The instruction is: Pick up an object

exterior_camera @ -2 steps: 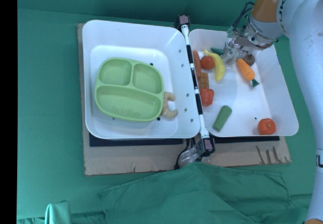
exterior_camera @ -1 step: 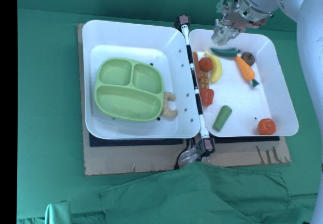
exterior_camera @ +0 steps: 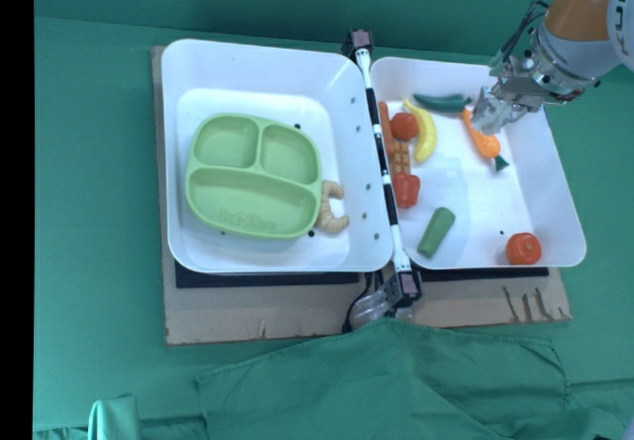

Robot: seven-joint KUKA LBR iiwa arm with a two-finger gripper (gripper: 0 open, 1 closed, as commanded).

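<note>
My gripper (exterior_camera: 487, 120) hangs over the back of the right bin (exterior_camera: 555, 192), right above the top end of an orange carrot (exterior_camera: 483, 143) that lies slanted on the bin floor. A dark green pepper (exterior_camera: 440, 101) lies just left of the gripper. A yellow banana (exterior_camera: 424, 131), a red tomato (exterior_camera: 403, 125), an orange corn piece (exterior_camera: 398, 159), a red pepper (exterior_camera: 407, 190), a green cucumber (exterior_camera: 436, 232) and a second red tomato (exterior_camera: 522, 249) lie in the same bin. Nothing shows between the fingers.
The left bin (exterior_camera: 198, 66) holds a green divided plate (exterior_camera: 256, 175) and a tan croissant (exterior_camera: 333, 207) at its right side. A black and white divider bar (exterior_camera: 381, 156) runs between the bins. Green cloth (exterior_camera: 396, 379) is bunched at the front.
</note>
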